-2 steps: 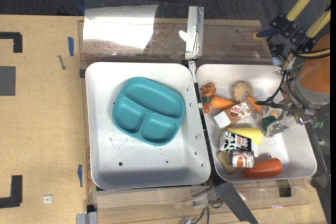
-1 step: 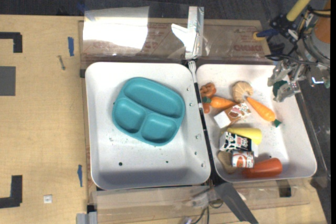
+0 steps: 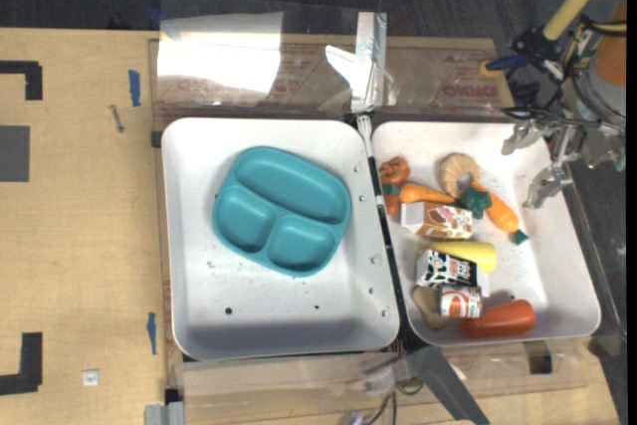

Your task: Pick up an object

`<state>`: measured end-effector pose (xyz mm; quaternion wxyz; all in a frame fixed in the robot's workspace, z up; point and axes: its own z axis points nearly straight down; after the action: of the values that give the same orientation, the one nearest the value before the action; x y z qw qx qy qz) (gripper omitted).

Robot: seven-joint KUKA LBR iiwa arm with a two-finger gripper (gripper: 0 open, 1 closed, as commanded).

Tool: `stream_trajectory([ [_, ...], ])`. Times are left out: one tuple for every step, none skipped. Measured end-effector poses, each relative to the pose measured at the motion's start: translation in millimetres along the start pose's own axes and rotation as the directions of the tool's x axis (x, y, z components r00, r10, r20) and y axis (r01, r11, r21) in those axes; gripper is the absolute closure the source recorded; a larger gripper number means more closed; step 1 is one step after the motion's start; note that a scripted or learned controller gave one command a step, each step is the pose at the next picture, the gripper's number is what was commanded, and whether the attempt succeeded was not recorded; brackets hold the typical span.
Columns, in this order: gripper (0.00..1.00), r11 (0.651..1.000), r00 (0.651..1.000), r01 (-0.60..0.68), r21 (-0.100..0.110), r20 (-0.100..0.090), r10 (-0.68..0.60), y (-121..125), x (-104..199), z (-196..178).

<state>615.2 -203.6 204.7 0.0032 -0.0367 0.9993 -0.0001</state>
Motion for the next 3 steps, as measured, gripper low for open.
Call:
stream_trajectory([
  [0.0, 0.998, 0.998, -0.07, 0.002, 0.006, 0.07, 3.3, -15.5, 115.2],
  [0.0, 0.973, 0.973, -0.23, 0.0, 0.0, 0.23, -0.9, 14.4, 117.0],
  [0.0, 0.925, 0.925, -0.38, 0.0, 0.003, 0.38, 36.9, 44.7, 116.0],
])
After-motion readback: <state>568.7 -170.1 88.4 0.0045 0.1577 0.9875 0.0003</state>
